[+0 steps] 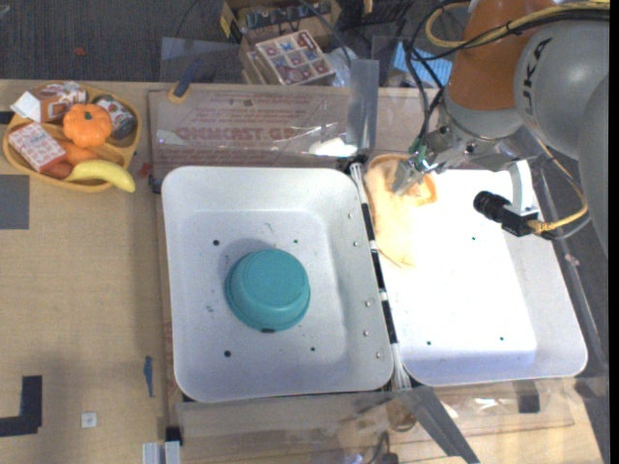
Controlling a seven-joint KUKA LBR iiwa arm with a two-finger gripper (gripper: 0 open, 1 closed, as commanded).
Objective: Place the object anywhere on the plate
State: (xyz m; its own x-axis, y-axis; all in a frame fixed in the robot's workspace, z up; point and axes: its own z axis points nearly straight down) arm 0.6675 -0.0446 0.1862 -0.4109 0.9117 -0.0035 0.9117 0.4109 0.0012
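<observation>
While the teal plate (269, 289) lies upside-down-looking in the middle of the left bin (193, 201), the gripper (418, 167) sits over the right bin's (503, 346) far corner nearest that plate, above a blurred orange-yellow object (397, 222). Far left of the plate, a dish of toy fruit (68, 143) rests on the wooden desk (77, 298); boxes and cables clutter the floor beyond. Glare washes out the object, and I cannot tell how the gripper is set.

Robotics lab. Wooden tabletop (87, 288) carries two white bins (193, 211) under a fixed overhead camera; loose cables (435, 27), cardboard boxes (290, 51), and a plate of toy fruit (73, 148) surround it.
</observation>
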